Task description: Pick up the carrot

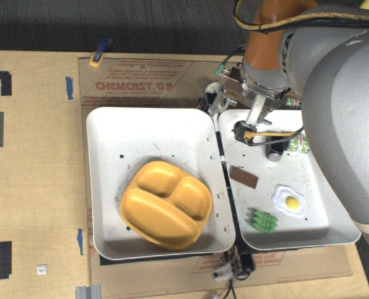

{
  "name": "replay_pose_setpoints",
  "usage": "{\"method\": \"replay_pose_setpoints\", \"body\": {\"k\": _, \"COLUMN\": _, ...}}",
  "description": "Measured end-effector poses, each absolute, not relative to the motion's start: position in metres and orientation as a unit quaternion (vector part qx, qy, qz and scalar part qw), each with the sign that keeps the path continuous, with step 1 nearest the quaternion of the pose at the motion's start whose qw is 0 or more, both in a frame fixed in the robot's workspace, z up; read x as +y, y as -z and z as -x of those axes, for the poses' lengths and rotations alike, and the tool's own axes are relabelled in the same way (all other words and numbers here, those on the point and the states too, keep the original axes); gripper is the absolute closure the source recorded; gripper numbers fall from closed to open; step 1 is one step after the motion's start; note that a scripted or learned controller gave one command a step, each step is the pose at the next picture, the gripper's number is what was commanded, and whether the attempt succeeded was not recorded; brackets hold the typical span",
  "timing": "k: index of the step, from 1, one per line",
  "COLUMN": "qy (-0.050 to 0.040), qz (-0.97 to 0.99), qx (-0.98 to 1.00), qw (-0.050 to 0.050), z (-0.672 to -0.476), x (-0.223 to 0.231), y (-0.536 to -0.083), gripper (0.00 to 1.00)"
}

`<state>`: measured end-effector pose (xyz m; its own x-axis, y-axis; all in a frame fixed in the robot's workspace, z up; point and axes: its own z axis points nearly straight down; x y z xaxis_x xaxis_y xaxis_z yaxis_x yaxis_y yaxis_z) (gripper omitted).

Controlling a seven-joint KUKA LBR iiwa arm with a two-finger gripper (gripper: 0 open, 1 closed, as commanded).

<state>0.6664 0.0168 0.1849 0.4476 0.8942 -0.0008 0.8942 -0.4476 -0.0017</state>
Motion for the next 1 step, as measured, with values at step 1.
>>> {"method": "replay_pose_setpoints", "body": {"k": 1, "qy": -0.0008, "qz": 0.851, "qx": -0.525, "qw": 0.000, "z": -0.6664, "x": 0.0168, "y": -0.1849, "gripper": 0.00}}
